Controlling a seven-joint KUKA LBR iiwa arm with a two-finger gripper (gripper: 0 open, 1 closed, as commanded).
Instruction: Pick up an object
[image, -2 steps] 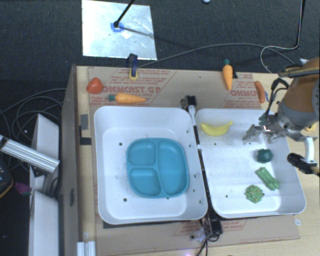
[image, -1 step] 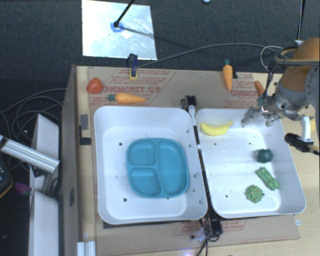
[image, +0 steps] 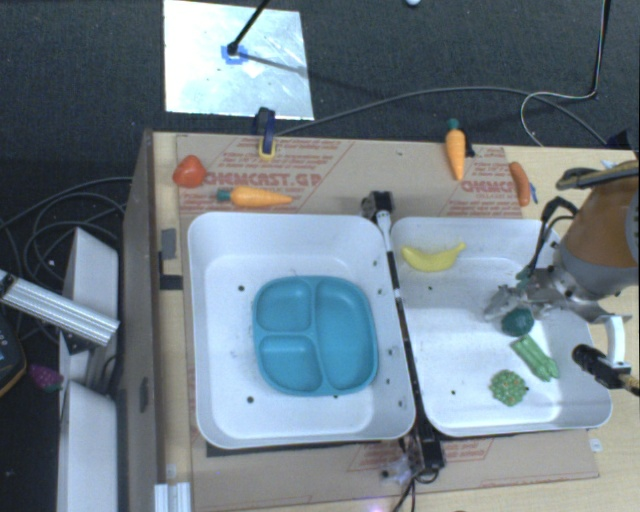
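Blue tray (image: 315, 334) fills left bin (image: 215, 300); banana (image: 432, 258) in right bin (image: 450, 400).

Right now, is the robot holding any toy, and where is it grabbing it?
Cannot tell: the end effector sits right over the teal ball, but any grip is unclear.

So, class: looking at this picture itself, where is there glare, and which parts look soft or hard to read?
In the camera view, glare washes out the shiny sheet lying on the dark floor; the white bins are bright and evenly lit with faint shadows; the gripper over the teal ball looks soft, its fingers unreadable.
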